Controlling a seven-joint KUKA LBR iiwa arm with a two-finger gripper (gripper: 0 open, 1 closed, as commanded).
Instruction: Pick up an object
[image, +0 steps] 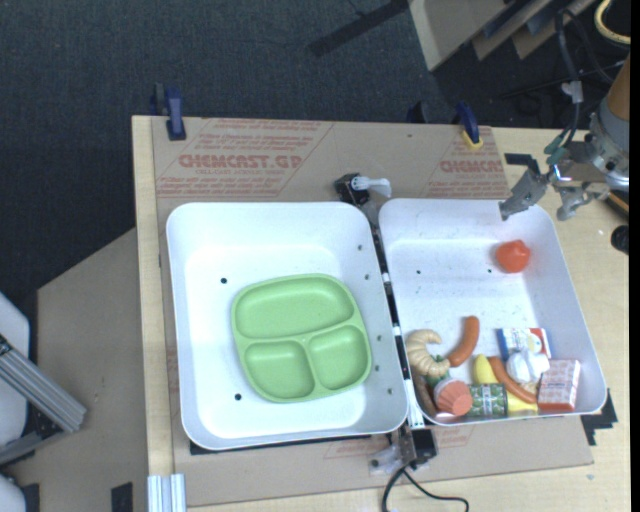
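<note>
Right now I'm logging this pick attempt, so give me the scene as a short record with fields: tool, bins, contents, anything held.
tool: open, above the far right corner of the right bin, holding nothing
left bin: white, holds a green divided plate
right bin, far part: a red ball lying alone
right bin, near edge: a heap of toy food, with a croissant, a sausage and a pink box
picked so far: nothing
</note>
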